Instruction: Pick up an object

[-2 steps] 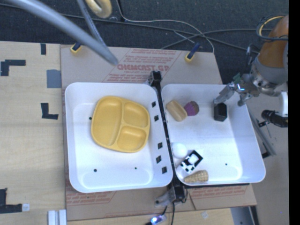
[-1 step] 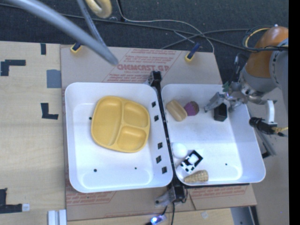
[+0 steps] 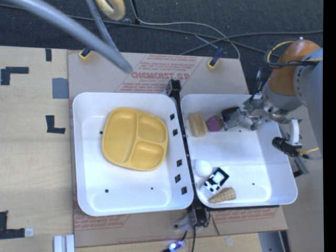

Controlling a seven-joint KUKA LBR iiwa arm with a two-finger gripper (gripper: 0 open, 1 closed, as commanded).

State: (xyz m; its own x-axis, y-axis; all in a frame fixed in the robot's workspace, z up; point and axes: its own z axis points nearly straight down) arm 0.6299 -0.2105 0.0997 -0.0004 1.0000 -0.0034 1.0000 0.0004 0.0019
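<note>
Over the right bin, gripper sits low at the far wall, just beside a small purple object and a tan block; whether it's apart or clamped, can't tell. Purple piece looks light, rounded, probably slick, so pinch across its middle. Block likely soft; take its short sides.

Two shallow white bins sit side by side. The left bin holds one yellow divided plate. The right bin holds five small objects: one tan block, one purple piece, one white ball, one black-and-white checkered piece, and one waffle cone.
</note>
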